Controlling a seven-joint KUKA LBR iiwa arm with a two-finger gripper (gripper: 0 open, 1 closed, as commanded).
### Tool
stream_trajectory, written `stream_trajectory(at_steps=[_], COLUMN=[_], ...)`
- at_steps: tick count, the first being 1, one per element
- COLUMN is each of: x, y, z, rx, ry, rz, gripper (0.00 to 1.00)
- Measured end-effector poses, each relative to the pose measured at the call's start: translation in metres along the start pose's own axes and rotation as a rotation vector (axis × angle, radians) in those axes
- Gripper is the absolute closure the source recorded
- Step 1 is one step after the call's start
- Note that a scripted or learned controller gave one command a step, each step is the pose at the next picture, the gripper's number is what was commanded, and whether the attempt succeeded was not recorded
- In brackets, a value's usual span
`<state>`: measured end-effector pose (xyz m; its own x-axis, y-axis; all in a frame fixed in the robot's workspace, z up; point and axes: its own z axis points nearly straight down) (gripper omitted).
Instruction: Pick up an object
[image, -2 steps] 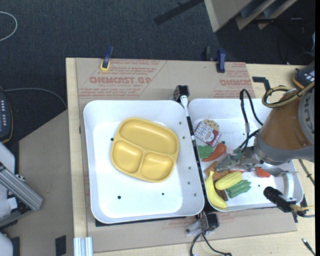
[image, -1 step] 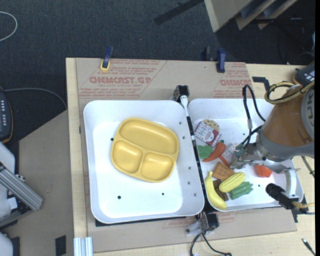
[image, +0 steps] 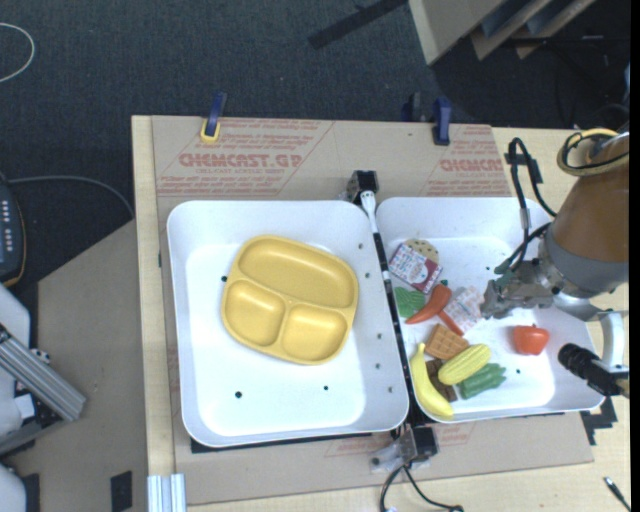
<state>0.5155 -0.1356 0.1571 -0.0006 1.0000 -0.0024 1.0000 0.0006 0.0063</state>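
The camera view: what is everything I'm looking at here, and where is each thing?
Bins: two, white, side by side; left bin, right bin.
Divided plate: one, yellow, in the left bin.
Snack packet: one, red and white, top of the right bin.
Carrot: one, orange, middle of the right bin.
Tomato: one, red, right side of the right bin.
Banana: one, yellow, near edge of the right bin.
Corn cob: one, yellow, beside the banana.
Clamps: two, yellow and blue, on the board's far edge.
Arm: one, grey and orange, from the right.
Hand: one, dark, over the right bin.

Divided plate (image: 288, 300) in left bin (image: 200, 400), toy foods clustered in right bin (image: 470, 215), tomato (image: 530, 340) rightmost
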Motion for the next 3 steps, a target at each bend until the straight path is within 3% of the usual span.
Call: stream_trajectory(at_steps=[1,2,3], x=[-0.004,-0.004,0.044], y=[-0.007,-0.006,0.008], z=[-0.059,-0.068,-0.075], rx=[-0.001,0.002,0.003], ry=[0.0,0.001,0.002], rz=[0.0,0.0,-0.004], gripper=[1.0,1.0,1.0])
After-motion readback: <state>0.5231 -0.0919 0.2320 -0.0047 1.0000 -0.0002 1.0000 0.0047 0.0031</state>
